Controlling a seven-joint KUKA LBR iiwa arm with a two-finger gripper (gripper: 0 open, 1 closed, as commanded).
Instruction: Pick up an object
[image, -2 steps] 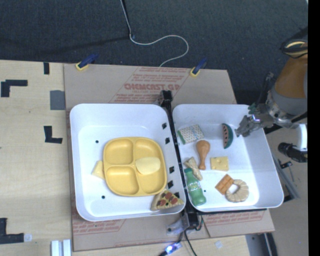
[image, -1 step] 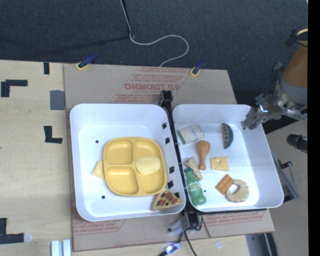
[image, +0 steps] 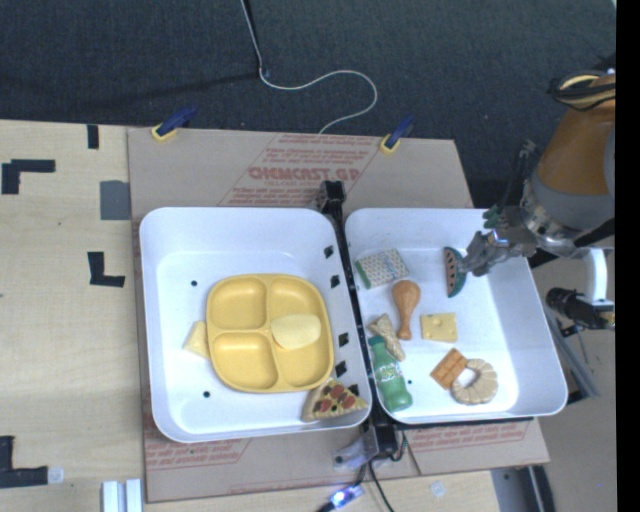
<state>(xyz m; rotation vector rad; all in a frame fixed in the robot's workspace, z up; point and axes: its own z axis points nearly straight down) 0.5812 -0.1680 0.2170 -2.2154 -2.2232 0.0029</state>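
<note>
Gripper (image: 478, 255) over right bin (image: 520, 330), near upper rim.
Hung just beside melon slice (image: 454, 272); cannot tell whether grasping or released.

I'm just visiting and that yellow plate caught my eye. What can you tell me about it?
The yellow plate looks like smooth plastic, a rounded square split into four compartments. It lies flat in the left bin. A pale yellow chip-like piece rests in its right-hand compartment, a pizza slice sits by its lower right corner, and a pale wedge peeks out at its left edge.

Bench (image: 60, 330): cardboard sheet (image: 290, 170) carrying left bin (image: 165, 300), right bin (image: 525, 340).
</note>
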